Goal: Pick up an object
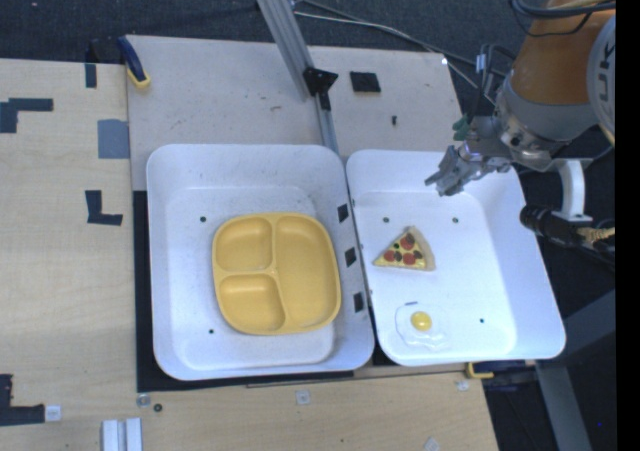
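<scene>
Two toys are lying in right bin [520,269]: pizza slice [406,250], fried egg [419,324]. Gripper [446,182] is hovering above far edge; jaw state unclear.

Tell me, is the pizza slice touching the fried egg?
Apart: the camera view shows bare white bin floor between the pizza slice and the fried egg.

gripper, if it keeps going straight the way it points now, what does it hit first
The gripper points down and left over the right bin. It would probably meet the bin's bare white floor first, short of the pizza slice, though depth is unclear.
</scene>
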